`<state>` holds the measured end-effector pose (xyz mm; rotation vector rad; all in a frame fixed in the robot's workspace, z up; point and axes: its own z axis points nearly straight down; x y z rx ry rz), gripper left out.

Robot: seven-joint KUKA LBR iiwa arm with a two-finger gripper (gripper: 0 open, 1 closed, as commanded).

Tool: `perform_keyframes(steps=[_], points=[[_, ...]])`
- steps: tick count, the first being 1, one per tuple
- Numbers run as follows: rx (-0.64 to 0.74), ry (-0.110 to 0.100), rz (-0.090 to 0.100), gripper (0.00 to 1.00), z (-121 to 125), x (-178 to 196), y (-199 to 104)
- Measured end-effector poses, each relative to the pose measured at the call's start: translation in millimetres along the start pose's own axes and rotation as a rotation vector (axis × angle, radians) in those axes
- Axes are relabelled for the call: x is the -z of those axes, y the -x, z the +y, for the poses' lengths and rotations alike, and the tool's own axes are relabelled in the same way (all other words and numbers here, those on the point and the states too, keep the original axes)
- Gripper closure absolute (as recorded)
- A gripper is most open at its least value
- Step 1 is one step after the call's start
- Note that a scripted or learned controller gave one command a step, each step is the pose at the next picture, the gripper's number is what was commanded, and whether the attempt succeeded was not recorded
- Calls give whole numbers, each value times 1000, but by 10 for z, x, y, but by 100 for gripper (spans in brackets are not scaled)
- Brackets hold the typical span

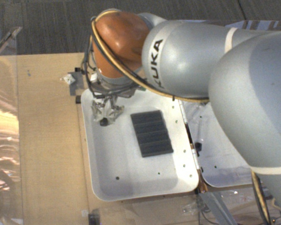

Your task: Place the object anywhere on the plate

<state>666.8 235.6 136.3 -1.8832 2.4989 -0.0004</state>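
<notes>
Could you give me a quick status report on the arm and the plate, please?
Tool low over left bin's far-left corner; nothing seen between its fingers. Dark ribbed plate flat mid-bin, apart from tool, nothing on it. Nothing between them.

Two white bins sit side by side on a tan bench [46, 158]. The left bin [112, 181] is fully in view; the right bin [220, 171] is partly covered. A small dark block [94, 219] lies near the bench's near edge.
</notes>
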Motion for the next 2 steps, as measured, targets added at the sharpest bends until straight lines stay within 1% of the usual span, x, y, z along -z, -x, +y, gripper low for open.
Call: perform_keyframes(steps=[1, 2], points=[[322, 0, 0, 100, -66, 651, -91], [321, -7, -9, 100, -77, 782, -71]])
